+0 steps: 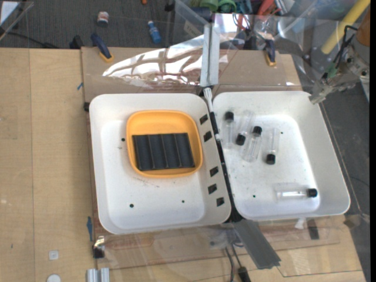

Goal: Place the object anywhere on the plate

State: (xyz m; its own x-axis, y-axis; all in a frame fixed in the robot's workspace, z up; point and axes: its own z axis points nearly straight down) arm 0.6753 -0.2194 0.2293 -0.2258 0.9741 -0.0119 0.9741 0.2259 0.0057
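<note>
Left bin (111, 210): orange plate (136, 125) bearing a black ribbed object (163, 151). Right bin (332, 181): clear black-capped vials (255, 140). Gripper state: cannot tell.

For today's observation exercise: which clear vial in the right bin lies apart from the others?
The vial near the right bin's front corner, lying alone; the others cluster farther back.

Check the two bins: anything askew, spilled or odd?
Nothing spilled. The vials lie scattered at odd angles in the right bin, one apart near the front. The plate sits flat in the left bin, holding a black ridged block.
</note>
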